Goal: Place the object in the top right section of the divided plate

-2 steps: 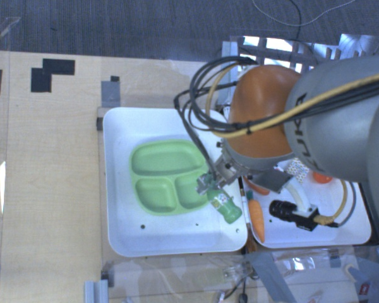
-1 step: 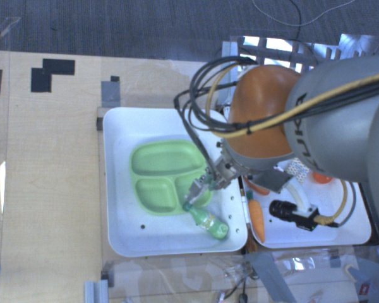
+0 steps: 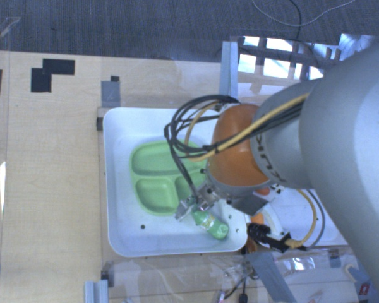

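— Where the grey arm with its orange band (image 3: pixel 237 147) reaches in from the right, what gets covered?

— Much of the bench. It hides most of the right-hand shallow white bin (image 3: pixel 328 229) and the right part of the light green divided plastic plate (image 3: pixel 158 178). A loop of black cables (image 3: pixel 183 131) hangs over the plate's upper section as well.

— Counts?

— Two white bins, side by side; the left one (image 3: pixel 117 188) shows nearly whole. One green plate, lying in the left bin, with two of its sections visible, an upper and a lower. One small green object, bottle-like and rounded (image 3: pixel 211 225). One arm.

— And the object sits where?

— On the floor of the left bin, just off the plate's lower right corner, near the bin's front edge. Not on the plate.

— The gripper?

— The metal two-finger gripper (image 3: pixel 191 208) is low over the plate's lower right edge, touching or just beside the object's upper left end. Fingers too small and blurred here; cannot tell whether they are spread or pinching, nor whether the object is between them.
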You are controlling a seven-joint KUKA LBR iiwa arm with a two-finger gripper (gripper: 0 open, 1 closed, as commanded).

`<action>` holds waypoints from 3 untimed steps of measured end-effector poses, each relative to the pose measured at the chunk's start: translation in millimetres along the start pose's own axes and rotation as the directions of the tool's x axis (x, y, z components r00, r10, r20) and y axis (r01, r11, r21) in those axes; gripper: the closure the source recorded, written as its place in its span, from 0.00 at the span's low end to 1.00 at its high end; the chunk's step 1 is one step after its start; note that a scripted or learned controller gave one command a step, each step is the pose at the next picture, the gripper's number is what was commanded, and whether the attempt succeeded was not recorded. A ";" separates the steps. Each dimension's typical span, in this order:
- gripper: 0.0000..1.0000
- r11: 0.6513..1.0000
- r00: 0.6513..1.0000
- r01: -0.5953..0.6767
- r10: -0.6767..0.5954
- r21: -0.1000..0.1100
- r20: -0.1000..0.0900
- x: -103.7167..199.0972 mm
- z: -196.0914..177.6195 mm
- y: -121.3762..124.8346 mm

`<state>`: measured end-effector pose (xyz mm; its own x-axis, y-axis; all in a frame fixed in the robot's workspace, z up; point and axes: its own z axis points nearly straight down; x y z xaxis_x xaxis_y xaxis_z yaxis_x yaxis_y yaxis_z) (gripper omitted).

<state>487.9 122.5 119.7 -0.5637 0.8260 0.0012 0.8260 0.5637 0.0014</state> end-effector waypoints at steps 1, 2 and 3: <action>1.00 1.000 1.000 0.015 -0.015 0.009 -0.011 6.6 -5.4 1.2; 1.00 0.966 0.966 0.259 -0.259 -0.020 -0.003 -60.9 -68.1 -38.2; 1.00 0.839 0.839 0.545 -0.545 0.000 0.002 4.4 -95.5 3.3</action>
<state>488.2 127.8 215.2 -0.9226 0.3857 -0.0018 0.3857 0.9226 0.0019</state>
